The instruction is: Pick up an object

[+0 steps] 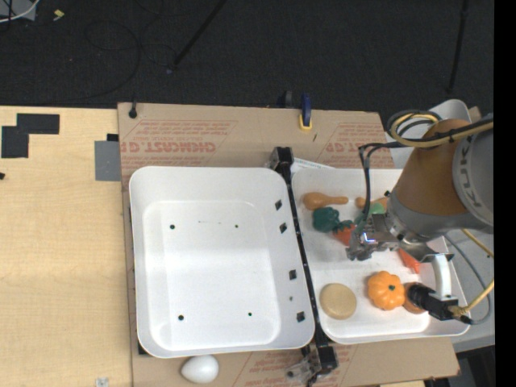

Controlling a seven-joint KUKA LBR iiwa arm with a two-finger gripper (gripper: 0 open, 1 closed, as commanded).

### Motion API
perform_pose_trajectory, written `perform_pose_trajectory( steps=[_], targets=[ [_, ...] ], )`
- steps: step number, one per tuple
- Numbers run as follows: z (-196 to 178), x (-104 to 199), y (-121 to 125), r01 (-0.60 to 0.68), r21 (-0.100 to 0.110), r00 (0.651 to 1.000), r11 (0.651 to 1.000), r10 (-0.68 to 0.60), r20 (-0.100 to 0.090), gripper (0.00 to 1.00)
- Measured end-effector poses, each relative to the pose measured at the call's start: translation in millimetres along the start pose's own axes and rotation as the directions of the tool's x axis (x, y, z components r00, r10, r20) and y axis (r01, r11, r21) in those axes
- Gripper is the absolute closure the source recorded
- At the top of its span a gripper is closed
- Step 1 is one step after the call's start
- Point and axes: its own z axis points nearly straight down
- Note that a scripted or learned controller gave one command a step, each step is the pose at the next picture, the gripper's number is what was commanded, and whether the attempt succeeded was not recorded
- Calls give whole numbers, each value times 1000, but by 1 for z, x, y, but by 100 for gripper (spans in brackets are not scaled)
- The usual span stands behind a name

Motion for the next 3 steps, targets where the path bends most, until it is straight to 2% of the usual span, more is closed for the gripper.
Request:
perform_pose_trajectory(
  steps=[1,2,3],
  targets=[
    [60,12,-40,-1,-4,1000,1000,1,0,100],
    [-25,-49,-45,-3,-2,1000,1000,3,3,100],
    [54,-4,-58,1,10,1000,1000,-1,-5,100]
  ],
)
